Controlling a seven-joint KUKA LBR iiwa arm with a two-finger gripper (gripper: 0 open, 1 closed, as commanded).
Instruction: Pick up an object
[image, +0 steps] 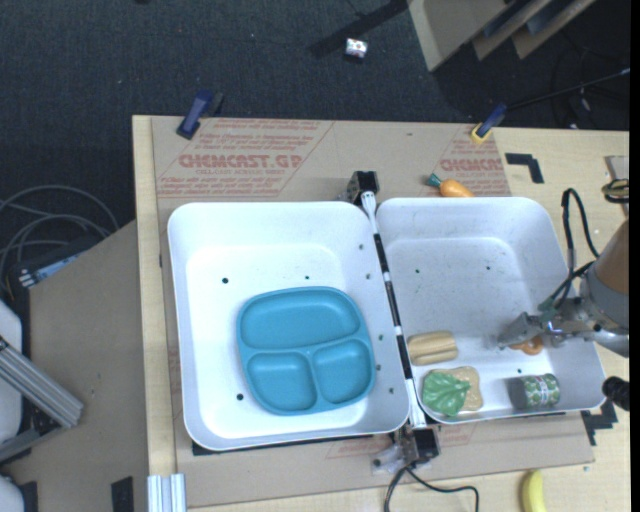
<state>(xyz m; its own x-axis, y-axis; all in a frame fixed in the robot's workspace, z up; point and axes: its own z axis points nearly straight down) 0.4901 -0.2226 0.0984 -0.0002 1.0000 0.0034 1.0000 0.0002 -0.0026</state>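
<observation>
The right bin (470, 240) holds a tan bread-like piece (432, 347) against its left wall. In front of that lies a green leafy piece on a tan base (450, 392), and a green can (537, 390) lies on its side near the front right corner. A small orange object (531, 347) lies just behind the can. My gripper (525, 333) is low in the right bin, right over that orange object and touching or nearly touching it. The arm (608, 300) comes in over the bin's right wall. Whether the orange object is gripped is unclear.
The left bin (200, 250) holds a blue divided plate (305, 347). A toy carrot (452, 186) lies on the bench behind the right bin, and a yellow banana (533, 492) lies at the front. A black cable (568, 230) loops over the right bin's far right corner.
</observation>
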